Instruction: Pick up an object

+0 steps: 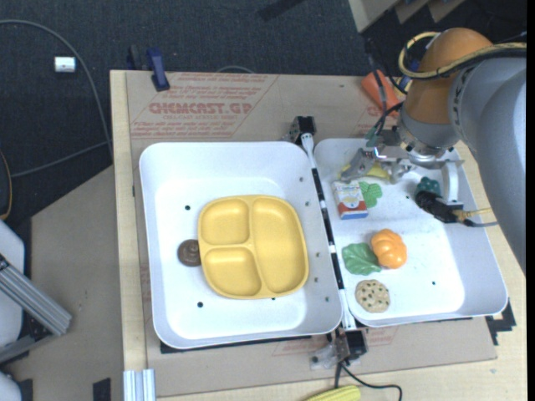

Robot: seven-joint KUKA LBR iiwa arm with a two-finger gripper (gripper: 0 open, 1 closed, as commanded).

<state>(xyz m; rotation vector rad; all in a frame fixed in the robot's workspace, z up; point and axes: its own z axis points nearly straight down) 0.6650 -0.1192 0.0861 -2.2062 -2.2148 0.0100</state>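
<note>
Dark carpet is seen around a desk (209,107) topped with printed board, on which two shallow white bins are set side by side. In the left bin (167,174) a yellow divided plate (251,245) is laid, with a brown disc (189,252) touching its left edge. The objects nearest the hand are scattered in the right bin (451,282). A small carton (352,200) is placed near the divider, with a green piece (371,192) touching its right side. Nearer the middle, an orange fruit (389,249) is seated against a green leaf (359,260), and a cookie (372,295) is set just below them. A yellow piece (380,173) is partly hidden at the far end.

The arm (493,98) is extended from the right, and its hand (374,164) is lowered over the far end of the right bin, above the yellow piece and just beyond the carton. Whether the hand is apart or together cannot be told from this slant, and no object can be confirmed as held.

The step in hand is judged to be the approach or the grasp attempt itself; the pick is not yet shown as done. For the next move, a firm closure on a single item is called for, followed by a straight lift. Care is needed because the carton, green piece and yellow piece are crowded together, so a neighbour may be nudged or a grip lost.
</note>
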